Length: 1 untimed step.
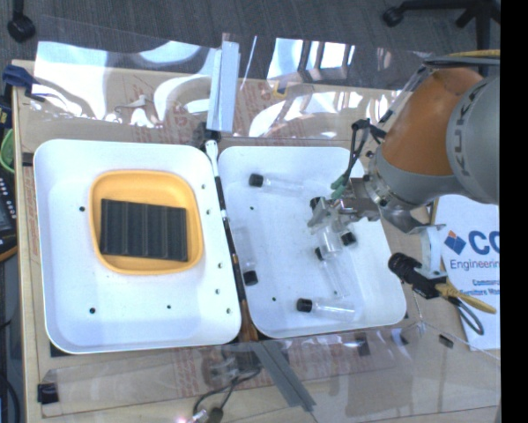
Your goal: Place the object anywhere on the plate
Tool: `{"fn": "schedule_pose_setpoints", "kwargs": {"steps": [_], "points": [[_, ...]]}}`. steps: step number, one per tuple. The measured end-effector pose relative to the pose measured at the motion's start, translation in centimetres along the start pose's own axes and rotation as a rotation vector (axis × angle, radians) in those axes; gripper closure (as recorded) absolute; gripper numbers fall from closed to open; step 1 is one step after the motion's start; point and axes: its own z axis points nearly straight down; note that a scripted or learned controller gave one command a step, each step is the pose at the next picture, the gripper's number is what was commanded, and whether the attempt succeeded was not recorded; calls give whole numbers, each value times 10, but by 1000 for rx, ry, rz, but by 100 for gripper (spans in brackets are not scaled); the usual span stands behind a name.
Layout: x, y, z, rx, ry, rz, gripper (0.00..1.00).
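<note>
A yellow plate (145, 181) lies in the left bin (61, 271), and a dark ridged block (145, 230) rests on it. Several clear tubes with black caps lie in the right bin (281, 236): one at the back (277, 184), one at the front (327, 307), one along the left wall (243, 256). My gripper (334, 221) hangs low over the right bin's middle right, directly above another clear tube (332, 267) whose black cap sits just under it. Whether anything is held I cannot make out.
The grey arm with its orange band (431, 122) reaches in over the right bin's right wall. Pliers (440, 289) and a printed sheet (471, 254) lie right of that bin. A metal bar (221, 86) stands behind the gap between the bins.
</note>
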Motion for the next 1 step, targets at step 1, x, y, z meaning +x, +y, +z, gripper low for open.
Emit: {"fn": "schedule_pose_setpoints", "kwargs": {"steps": [1], "points": [[19,-38,68,5,2,-110,100]]}}
